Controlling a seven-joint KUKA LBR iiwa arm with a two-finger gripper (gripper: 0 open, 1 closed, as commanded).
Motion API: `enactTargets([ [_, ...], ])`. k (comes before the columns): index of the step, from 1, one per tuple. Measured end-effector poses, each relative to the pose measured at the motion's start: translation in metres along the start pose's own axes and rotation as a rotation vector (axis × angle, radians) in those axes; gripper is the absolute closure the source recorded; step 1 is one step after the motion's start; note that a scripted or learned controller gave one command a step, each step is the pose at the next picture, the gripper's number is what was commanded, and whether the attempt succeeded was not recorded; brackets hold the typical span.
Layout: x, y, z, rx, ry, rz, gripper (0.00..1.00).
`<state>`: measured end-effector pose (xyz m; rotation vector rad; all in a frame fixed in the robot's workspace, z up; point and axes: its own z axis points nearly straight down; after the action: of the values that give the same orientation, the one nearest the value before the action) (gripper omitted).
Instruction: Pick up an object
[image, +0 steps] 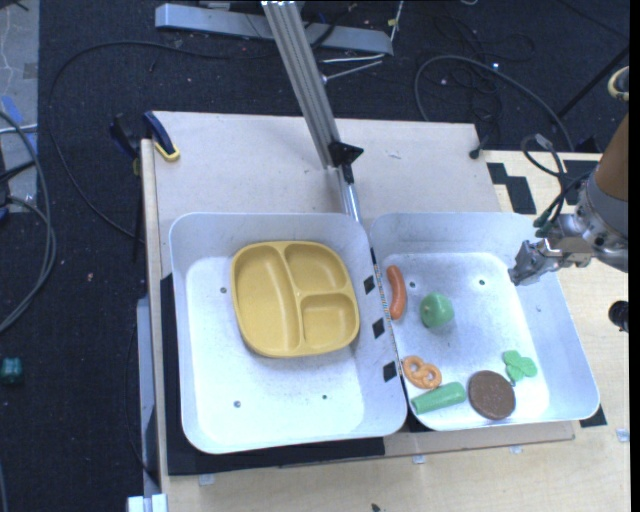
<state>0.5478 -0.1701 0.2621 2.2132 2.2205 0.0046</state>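
The right bin holds an orange-red sausage by its left wall and a green apple-like piece near the middle. Along its front lie a pretzel, a green pod, a brown round cookie and a small green leafy piece. My gripper hovers over the bin's upper right corner, far from every object. Nothing shows between its fingers.
The left bin carries a yellow three-compartment plate. A grey metal pole slants from the top down to the seam between the bins. Cables lie on the dark floor around the bench.
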Motion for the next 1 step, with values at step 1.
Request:
enactTargets([
  [1, 0.0506, 0.0085, -0.0034, 0.005, 0.003, -0.005, 1.0],
])
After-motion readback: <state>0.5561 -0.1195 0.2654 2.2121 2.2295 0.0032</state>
